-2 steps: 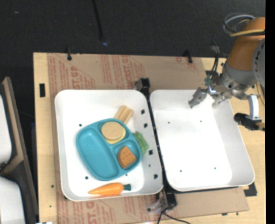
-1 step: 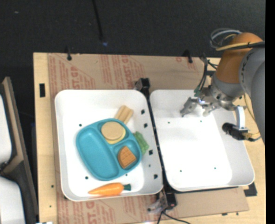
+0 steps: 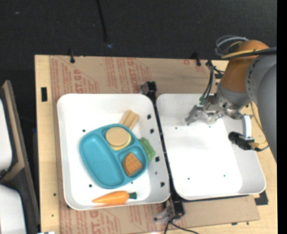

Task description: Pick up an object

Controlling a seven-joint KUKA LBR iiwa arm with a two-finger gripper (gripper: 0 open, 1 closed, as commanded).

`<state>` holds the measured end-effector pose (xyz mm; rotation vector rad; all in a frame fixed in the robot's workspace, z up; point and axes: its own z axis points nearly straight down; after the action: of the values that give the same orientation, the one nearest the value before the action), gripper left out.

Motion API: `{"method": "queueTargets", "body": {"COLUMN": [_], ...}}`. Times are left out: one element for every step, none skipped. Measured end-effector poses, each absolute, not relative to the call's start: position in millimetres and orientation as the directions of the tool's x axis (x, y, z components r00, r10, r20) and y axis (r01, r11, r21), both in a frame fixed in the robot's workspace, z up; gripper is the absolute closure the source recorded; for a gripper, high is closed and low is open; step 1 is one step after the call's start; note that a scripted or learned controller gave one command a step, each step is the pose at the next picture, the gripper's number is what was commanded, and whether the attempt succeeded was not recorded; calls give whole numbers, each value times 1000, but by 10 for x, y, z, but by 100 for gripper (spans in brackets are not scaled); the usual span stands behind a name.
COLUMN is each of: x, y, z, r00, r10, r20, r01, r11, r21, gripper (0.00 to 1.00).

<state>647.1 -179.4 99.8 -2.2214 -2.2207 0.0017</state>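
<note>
A robotics lab: plywood bench (image 3: 85, 72), two white bins (image 3: 67, 130), dark floor.

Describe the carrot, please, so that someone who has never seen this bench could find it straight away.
Look in the left white bin, which holds a blue divided tray. Below that tray, along the bin's near edge, lies the carrot on its side. It is the only orange, tapered thing with a small green top; the tan pieces nearby sit on or above the tray.
</note>
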Motion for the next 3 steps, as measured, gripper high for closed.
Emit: {"method": "queueTargets", "body": {"x": [6481,6577,6586], "y": [-1801,-1815,-1824], "z": [1122,1600,2134], "r00": [0,0,0], "r10": [1000,1000,1000], "r20": [-1,-1,-1], "r01": [1000,1000,1000], "r11": [0,0,0], "r21": [3,5,5], "gripper": [100,100,100]}}
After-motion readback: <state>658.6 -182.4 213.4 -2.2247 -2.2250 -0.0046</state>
